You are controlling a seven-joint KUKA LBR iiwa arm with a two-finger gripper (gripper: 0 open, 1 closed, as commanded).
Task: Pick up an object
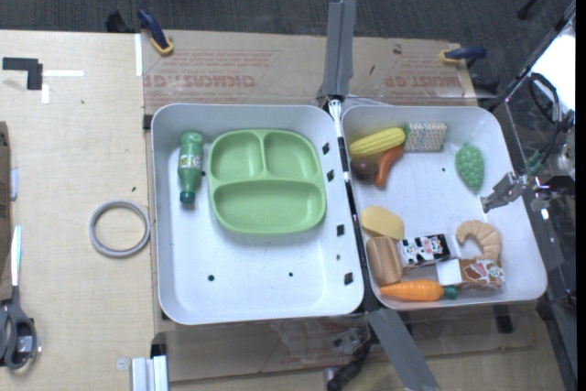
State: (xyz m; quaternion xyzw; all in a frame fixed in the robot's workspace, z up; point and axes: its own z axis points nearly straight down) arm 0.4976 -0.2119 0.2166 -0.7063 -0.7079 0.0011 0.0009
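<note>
Camera view, my log: gripper (502, 194) at the right bin's (513, 142) right wall, jaws parted, nothing between them. Nearest candidate I judge: green grapes (470, 167), just up-left of the jaws, long axis running roughly up-down. Croissant (480, 237) below-left of the jaws. Corn (376, 142) well left. Green plate (266, 180) in the left bin (247, 298)

Single fixed overhead camera, slanted down over both bins (174, 288).

Pale wooden bench (73, 160) with two white bins (174, 288), tape roll (119, 228), scissors (16, 330), cardboard sheet (238, 73).
</note>
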